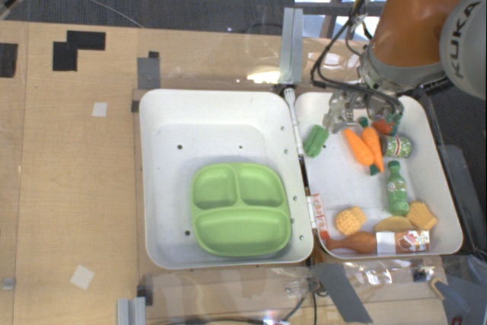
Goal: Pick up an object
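Left bin (152,164): a green divided plate (240,209) toward the table's front edge. Right bin (449,232): a green pepper (315,139) by the dividing wall, carrots (364,146) beside it, toys crowded along the front rim. Above the carrots, near the bin's back edge, the tool (358,112), seemingly lined up for a pick; finger spread impossible to tell.

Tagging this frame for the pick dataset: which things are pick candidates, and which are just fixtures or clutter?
Pick candidates, all in the right bin:
carrot
green pepper
green bottle
can
corn
The gripper hovers near the carrot.

Not part of the pick:
green divided plate
left bin
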Robot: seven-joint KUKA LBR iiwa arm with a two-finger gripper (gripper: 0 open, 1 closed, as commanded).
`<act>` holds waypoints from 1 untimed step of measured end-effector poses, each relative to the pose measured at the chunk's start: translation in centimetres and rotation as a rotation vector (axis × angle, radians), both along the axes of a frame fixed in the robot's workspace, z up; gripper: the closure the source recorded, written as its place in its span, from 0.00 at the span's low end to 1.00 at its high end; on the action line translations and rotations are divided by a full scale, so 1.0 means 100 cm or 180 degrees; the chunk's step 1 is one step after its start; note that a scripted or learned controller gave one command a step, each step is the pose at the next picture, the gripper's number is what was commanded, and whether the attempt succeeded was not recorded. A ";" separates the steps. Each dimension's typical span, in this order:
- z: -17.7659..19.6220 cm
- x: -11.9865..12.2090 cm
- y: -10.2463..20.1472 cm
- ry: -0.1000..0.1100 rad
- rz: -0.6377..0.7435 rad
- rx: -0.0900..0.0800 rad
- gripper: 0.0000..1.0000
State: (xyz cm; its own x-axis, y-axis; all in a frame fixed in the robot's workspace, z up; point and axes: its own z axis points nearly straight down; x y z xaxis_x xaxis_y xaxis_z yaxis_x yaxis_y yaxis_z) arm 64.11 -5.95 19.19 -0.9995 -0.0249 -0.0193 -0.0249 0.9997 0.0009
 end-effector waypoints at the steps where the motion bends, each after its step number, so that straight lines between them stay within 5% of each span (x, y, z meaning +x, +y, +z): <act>1: 0.118 0.031 -0.023 -0.0016 -0.0202 -0.0006 1.00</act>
State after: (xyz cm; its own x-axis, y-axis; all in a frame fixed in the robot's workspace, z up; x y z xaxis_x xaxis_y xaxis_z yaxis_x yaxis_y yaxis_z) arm 67.19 -8.21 31.04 -0.9990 0.0386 -0.0244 0.0386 0.9993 -0.0008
